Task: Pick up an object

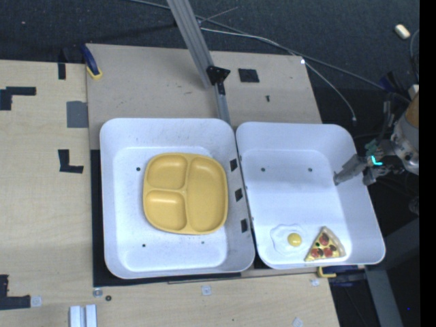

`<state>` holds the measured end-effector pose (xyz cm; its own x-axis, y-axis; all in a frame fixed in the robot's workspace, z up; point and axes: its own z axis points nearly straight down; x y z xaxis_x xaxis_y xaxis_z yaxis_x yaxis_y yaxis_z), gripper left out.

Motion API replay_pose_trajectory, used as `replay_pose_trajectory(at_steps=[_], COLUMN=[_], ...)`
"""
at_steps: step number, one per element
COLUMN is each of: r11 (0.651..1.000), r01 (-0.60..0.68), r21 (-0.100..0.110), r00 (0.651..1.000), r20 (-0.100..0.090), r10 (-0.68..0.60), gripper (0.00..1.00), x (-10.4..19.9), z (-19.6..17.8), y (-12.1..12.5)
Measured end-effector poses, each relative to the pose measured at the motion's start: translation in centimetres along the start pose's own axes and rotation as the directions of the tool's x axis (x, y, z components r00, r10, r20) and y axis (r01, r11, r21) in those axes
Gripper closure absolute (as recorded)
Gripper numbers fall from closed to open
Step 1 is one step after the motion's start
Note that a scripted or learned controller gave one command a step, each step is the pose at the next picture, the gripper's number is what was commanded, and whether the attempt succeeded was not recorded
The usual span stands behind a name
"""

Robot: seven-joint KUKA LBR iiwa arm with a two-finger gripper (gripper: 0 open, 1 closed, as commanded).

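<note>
A toy fried egg (289, 238) lies near the front of the right bin (300, 142). Touching its right side is a toy pizza slice (325, 245), in the bin's front right corner. My gripper (355, 170) hangs at the right bin's right rim, well behind the two toys and over nothing but the rim. Its dark fingers point left and down, with a small teal light on the wrist behind them. A yellow divided plate (185, 193) lies in the middle of the left bin (122, 182).
A slanted metal pole (194, 36) rises behind the bins. Thin cables (320, 73) run across the dark floor at the back right. Black tape marks dot the wooden bench (41, 135) at the left.
</note>
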<state>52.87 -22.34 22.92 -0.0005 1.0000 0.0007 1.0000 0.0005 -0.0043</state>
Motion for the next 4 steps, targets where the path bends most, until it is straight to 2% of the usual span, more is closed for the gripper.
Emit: replay_pose_trajectory(at_steps=[1,3,4], r11=[1.0,1.0,1.0], r01=[0.0,0.0,0.001], r21=[-0.003,0.003,-0.005], r00=[1.0,1.0,1.0], r20=[0.001,0.0,0.002], r10=[0.0,0.0,-0.001], gripper=[0.0,0.0,0.0], x=[0.0,0.2,0.2], z=[-0.1,12.2,14.3], y=[0.1,1.0,1.1])
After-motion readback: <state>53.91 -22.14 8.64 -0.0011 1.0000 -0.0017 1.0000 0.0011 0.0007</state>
